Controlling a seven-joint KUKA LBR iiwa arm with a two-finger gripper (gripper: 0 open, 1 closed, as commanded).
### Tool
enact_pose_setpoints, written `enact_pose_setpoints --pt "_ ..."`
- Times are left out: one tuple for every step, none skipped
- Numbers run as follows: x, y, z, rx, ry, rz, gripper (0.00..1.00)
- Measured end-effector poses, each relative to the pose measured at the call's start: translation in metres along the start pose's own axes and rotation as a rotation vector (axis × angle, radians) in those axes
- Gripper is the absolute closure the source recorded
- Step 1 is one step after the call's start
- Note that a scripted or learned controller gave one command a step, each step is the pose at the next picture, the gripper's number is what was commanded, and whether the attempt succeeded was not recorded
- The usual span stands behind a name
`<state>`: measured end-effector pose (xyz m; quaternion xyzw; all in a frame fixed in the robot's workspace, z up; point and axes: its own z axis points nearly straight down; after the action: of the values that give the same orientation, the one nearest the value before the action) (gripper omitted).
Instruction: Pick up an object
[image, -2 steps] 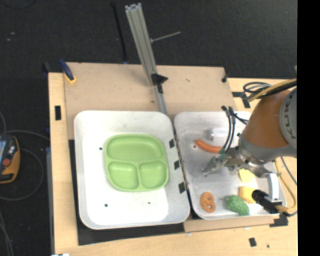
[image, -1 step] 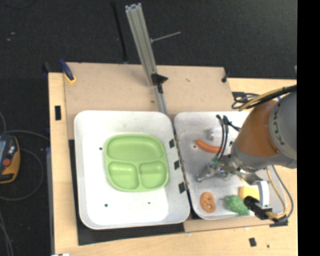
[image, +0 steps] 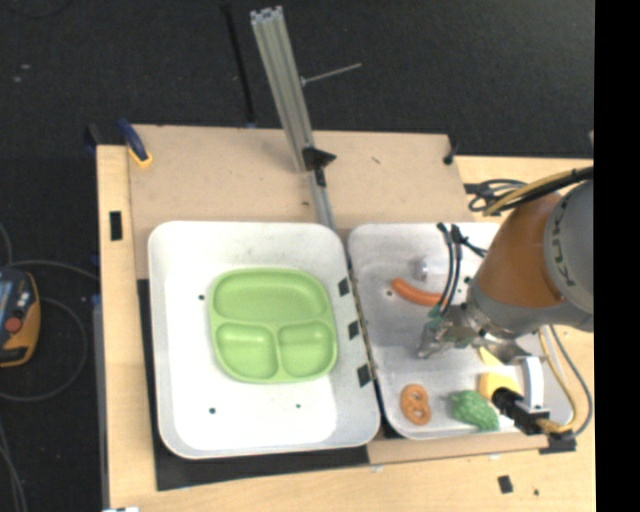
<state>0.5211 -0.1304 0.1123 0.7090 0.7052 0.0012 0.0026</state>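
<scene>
Reaching in from the right edge, the arm (image: 530, 265) hangs over the right bin (image: 385, 270), its orange band broad across the wrist and cables looping around it. Gripper (image: 432, 345) sits low over the middle of that bin, small and dark against the white floor; whether it is clenched or released cannot be told from this slant, and nothing can be made out held in it. It appears to hover close to or touch the bin floor, though the view is too coarse to be sure.

Objects in the right bin: an orange carrot-like piece (image: 415, 292) lies just above and left of the gripper, near it but apart. A small orange pretzel-shaped item (image: 415, 403) rests near the bin's front edge. Beside it to the right, a green leafy toy (image: 473, 410). A yellow block (image: 496, 385) lies just right of that, partly under the arm's hardware.

Left bin (image: 180, 300): a green divided plate (image: 270, 325) sits near its centre, three compartments, well apart from the gripper.
</scene>
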Motion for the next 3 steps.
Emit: enact_pose_setpoints --pt "-0.003 -0.008 -0.050 0.000 0.000 -0.001 1.00" --pt "-0.012 -0.013 -0.106 -0.002 -0.001 -0.001 1.00" --pt "-0.014 -0.010 -0.171 -0.005 -0.001 -0.009 1.00"
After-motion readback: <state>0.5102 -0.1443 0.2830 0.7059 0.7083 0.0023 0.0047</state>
